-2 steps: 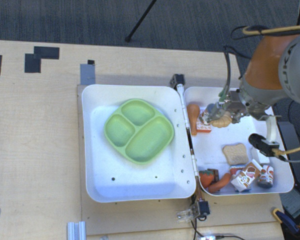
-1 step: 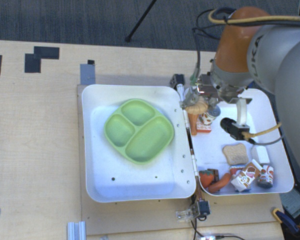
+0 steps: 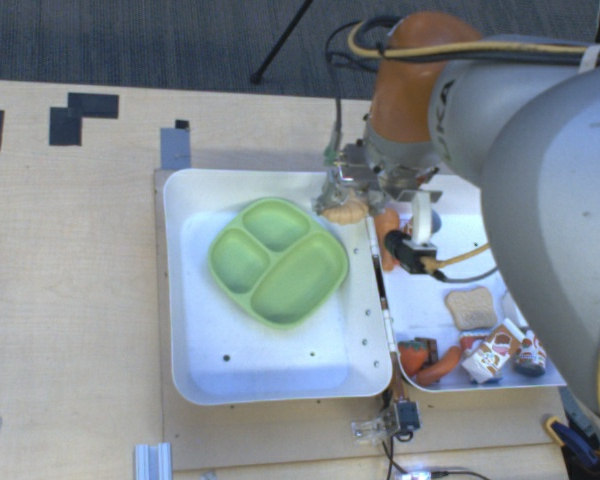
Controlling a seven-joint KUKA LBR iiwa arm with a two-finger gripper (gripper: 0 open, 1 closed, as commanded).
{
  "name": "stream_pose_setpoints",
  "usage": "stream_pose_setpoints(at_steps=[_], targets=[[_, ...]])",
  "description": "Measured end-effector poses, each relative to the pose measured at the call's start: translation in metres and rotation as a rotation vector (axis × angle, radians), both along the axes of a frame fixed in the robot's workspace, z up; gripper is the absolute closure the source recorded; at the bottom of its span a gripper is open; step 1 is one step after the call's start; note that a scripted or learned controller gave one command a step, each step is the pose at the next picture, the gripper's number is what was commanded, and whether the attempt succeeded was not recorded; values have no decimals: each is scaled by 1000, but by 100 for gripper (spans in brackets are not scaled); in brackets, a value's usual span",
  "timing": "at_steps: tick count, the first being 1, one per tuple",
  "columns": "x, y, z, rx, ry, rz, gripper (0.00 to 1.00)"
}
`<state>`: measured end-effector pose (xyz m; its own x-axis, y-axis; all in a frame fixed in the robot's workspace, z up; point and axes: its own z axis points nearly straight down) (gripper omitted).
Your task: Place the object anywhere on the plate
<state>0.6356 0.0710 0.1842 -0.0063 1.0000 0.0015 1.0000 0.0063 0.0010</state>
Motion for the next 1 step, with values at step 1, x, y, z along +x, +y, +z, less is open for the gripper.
stream_pose_setpoints(at_steps=[1], targets=[[31, 43, -64, 2, 2, 1, 100]])
